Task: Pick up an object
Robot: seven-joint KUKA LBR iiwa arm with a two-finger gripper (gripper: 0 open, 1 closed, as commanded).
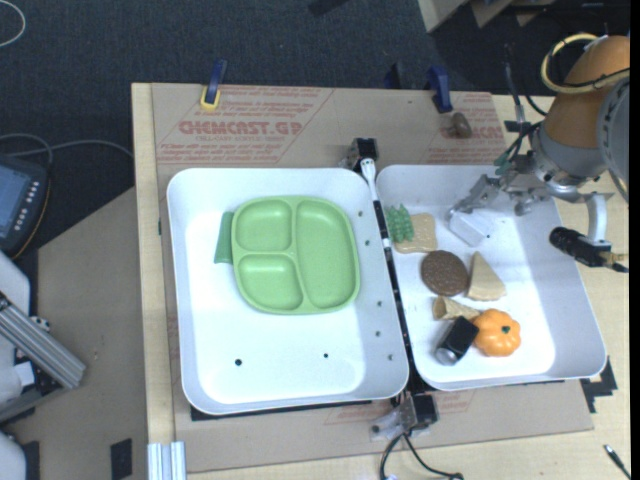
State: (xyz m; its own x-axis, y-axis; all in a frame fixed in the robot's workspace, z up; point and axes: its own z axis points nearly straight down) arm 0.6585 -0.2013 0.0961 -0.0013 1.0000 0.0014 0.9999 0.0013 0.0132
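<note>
The right white bin (575,313) holds several objects: a brown round cookie (444,272), a tan wedge (486,280), an orange pumpkin (497,333), a black block (456,339), and a tan cracker (421,232) beside a green ridged piece (401,225). A small white piece (469,229) lies near the bin's back. My gripper (478,205) hangs low over the back of the right bin, just above that white piece and up-right of the cookie. I see nothing lifted off the bin floor.
A green divided plate (295,253) lies in the left bin (200,318). The grey arm with its orange band (585,93) comes in over the right bin's back right corner. Clamps (212,86) stand along the bench's far edge.
</note>
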